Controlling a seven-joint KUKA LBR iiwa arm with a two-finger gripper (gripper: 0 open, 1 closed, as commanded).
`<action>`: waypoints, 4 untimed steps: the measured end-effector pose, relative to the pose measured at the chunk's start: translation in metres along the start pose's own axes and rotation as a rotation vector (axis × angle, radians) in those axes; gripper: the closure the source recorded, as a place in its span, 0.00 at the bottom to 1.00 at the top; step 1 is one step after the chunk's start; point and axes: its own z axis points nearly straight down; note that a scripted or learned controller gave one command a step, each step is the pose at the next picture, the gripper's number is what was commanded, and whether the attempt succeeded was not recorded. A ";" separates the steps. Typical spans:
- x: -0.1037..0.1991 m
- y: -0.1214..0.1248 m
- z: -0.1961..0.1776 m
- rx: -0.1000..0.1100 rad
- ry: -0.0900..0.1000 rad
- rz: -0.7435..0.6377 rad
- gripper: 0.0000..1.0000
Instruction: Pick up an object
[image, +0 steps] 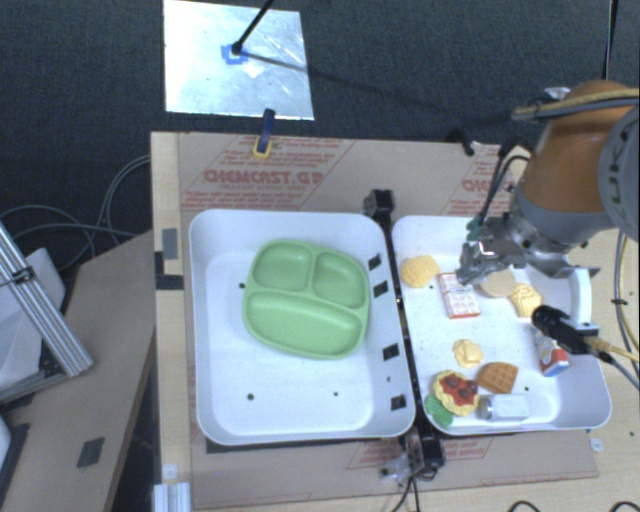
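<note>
Over the right bin (575, 300) we see the gripper (472, 268) low above a red-and-white packet (458, 297), which lies flat on the bin floor beside a yellow cookie (420, 269); we cannot tell its opening. A green tray (306, 297) sits in the left bin (215, 330).

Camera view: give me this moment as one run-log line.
arm: over right bin | gripper: above red-and-white packet | grasp: unconfirmed | green tray: left bin
</note>
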 end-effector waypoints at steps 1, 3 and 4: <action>0.016 -0.050 0.016 0.004 0.000 0.006 1.00; 0.014 -0.040 -0.003 -0.003 -0.001 0.003 1.00; 0.027 -0.042 0.003 -0.001 -0.001 0.002 1.00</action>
